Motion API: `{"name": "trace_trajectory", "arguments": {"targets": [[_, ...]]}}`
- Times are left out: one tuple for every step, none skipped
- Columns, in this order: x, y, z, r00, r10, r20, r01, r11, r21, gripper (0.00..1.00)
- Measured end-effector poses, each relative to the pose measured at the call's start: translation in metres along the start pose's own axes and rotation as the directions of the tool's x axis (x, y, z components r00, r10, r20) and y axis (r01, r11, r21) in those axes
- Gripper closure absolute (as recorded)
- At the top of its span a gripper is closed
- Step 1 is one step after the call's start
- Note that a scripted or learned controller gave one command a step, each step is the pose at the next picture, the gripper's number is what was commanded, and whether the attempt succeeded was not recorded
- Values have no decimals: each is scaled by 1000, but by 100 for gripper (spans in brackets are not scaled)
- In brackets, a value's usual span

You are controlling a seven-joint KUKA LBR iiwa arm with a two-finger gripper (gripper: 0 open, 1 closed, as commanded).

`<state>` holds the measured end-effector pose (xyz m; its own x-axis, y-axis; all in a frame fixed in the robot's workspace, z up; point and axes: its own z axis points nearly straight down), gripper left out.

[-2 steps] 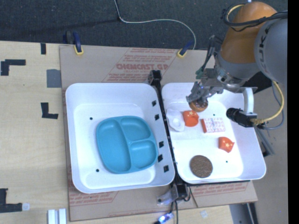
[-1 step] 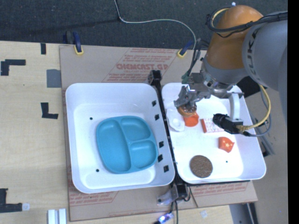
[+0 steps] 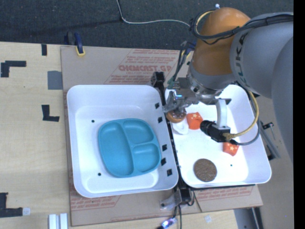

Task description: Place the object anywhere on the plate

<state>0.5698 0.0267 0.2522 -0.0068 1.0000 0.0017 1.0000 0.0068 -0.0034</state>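
Observation:
A blue plate (image 3: 128, 146) with three compartments lies in the left white bin (image 3: 78, 128). My gripper (image 3: 174, 107) hangs low over the left edge of the right bin (image 3: 252, 163), close to the divider between the bins. Directly under it sits a small brown and white object (image 3: 177, 122), partly hidden by the gripper. An orange piece (image 3: 193, 121) lies just to the right of that object. The plate is off to the gripper's lower left, with nothing on it.
A round brown disc (image 3: 205, 169) lies near the right bin's front edge. A small orange and white piece (image 3: 230, 148) sits at mid-right. The arm's black fitting and yellow cable (image 3: 215, 130) hang over the bin's middle. Black clips (image 3: 162, 123) line the divider.

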Motion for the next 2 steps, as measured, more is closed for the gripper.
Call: {"name": "trace_trajectory", "arguments": {"targets": [[56,-14,18,1000,0,1,0,1000,2,100],[53,-13,17,1000,4,2,-4,1000,0,0]]}}
